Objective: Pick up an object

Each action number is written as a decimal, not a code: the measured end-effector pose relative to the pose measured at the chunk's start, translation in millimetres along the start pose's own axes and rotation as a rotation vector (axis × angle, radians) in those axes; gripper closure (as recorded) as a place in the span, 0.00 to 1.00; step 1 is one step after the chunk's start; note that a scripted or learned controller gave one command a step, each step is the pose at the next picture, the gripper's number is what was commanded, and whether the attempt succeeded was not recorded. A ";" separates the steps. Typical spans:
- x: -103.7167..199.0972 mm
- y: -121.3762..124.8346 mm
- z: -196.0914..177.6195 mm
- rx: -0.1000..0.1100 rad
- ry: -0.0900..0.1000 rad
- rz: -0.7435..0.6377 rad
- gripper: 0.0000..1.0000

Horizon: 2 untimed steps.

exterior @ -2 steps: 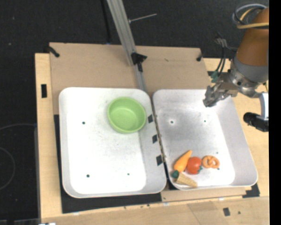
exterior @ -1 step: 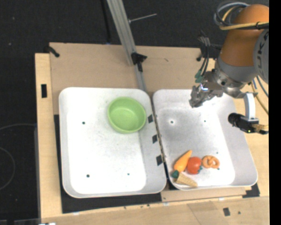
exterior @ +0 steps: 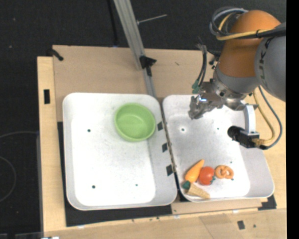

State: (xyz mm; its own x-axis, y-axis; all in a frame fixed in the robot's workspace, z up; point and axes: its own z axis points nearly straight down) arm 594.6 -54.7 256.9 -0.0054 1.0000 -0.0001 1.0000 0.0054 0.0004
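The arm is reaching in from the right and holding its claw [exterior: 197,107] over the far-left part of the right bin [exterior: 209,133], near the divide between the two bins. From where I am standing I cannot tell how the claw is set or whether it has anything. The likely targets are sitting well apart from it, bunched in the near corner of that bin: a toy carrot [exterior: 194,171] touching a red tomato [exterior: 206,176], a pretzel-shaped piece [exterior: 224,172] just beside them, and a tan cone [exterior: 198,191] against the near rim. A green bowl [exterior: 135,122] is resting in the left bin [exterior: 89,158]. Risk, as I judge it: with the pieces crowding each other and the bin wall, a descent could nudge one aside or pinch two at once, and the rounded tomato may be slipping out.
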 end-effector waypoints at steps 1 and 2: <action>55.9 -2.3 -5.1 0.000 0.002 -0.003 1.00; 105.1 -9.6 11.3 0.001 0.001 0.000 1.00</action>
